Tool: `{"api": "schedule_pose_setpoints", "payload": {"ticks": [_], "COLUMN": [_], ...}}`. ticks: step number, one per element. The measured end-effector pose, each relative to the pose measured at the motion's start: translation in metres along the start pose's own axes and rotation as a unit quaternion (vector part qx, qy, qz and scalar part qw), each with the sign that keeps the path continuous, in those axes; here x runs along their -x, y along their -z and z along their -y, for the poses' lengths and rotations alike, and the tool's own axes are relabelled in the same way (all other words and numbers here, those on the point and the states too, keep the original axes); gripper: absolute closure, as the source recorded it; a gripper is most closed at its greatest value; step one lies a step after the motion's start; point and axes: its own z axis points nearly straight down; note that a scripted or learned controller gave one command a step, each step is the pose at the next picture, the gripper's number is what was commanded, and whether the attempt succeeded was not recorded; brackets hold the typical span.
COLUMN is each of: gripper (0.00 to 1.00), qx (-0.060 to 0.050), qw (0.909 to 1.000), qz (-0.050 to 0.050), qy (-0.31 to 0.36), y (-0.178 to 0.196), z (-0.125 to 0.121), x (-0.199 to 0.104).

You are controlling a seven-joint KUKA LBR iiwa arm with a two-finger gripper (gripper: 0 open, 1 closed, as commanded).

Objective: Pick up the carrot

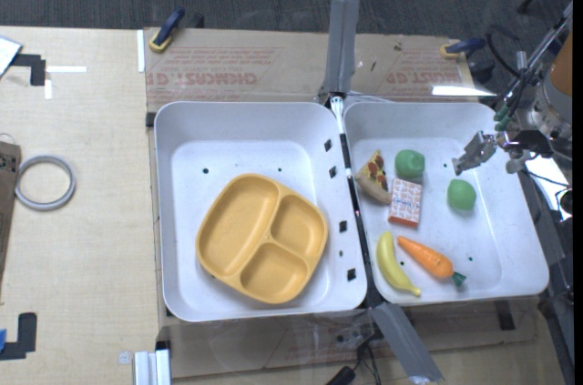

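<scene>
While the carrot lies near the front of the right bin, just beside the banana, the tool hovers well apart, its state indeterminable. Recommend approaching across the carrot's mid-body, clear of the banana.

A pale wooden bench is seen bearing two white bins, side by side on brown cardboard. A tape roll lies left; what may be blue clamps sit behind.
</scene>
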Motion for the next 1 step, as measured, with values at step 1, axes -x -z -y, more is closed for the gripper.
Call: {"api": "schedule_pose_setpoints", "payload": {"ticks": [1], "gripper": [0.00], "qx": [0.001], "qw": [0.9916], "qz": [0.000], "qy": [0.129], "y": [-0.1718], "z": [0.0549], "x": [-0.0167]}}
